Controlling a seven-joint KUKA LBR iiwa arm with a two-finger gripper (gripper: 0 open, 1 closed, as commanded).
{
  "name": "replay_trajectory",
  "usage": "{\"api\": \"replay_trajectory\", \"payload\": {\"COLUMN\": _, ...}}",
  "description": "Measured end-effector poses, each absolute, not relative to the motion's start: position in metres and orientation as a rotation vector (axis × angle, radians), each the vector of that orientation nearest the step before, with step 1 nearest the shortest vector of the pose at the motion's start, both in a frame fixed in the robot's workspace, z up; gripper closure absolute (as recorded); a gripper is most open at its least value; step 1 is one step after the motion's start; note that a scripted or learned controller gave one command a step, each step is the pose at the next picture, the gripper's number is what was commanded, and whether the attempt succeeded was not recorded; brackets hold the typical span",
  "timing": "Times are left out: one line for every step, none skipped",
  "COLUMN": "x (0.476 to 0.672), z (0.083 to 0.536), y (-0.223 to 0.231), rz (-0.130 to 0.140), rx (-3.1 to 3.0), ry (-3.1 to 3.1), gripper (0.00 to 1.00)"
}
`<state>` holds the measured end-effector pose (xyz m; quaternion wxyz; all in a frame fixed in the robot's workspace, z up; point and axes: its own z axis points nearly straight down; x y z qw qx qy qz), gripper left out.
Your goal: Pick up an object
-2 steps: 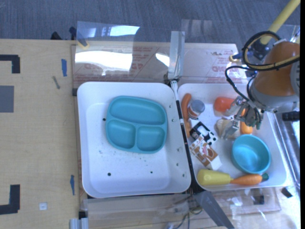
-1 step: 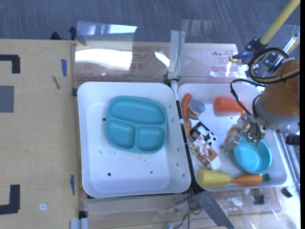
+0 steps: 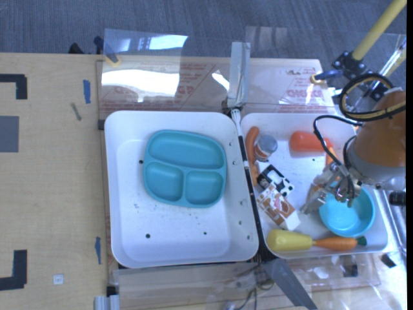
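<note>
Carrot [image 3: 335,243] below bowl [image 3: 348,215]; tool [image 3: 335,189] at bowl's rim, grip unclear.

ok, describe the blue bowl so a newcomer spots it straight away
Find the right-hand white bin. In its near right corner, just under the end effector, sits the blue bowl. It is the round, light blue item there; the carrot and yellow piece beside it are long.

Red printed lettering runs across the clear plastic sheets [image 3: 193,82] lying behind the two bins, but it is too small and washed out by glare to read. A packet [image 3: 276,206] in the right bin [image 3: 381,237] carries printing that is likewise illegible.
</note>
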<state>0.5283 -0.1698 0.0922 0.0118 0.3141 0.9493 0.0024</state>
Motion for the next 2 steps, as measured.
{"api": "replay_trajectory", "payload": {"x": 0.509, "z": 0.09, "y": -0.161, "rz": 0.008, "rx": 1.106, "ry": 2.924, "gripper": 0.0}}
{"api": "replay_trajectory", "payload": {"x": 0.492, "z": 0.09, "y": -0.187, "rz": 0.034, "rx": 0.948, "ry": 2.98, "gripper": 0.0}}
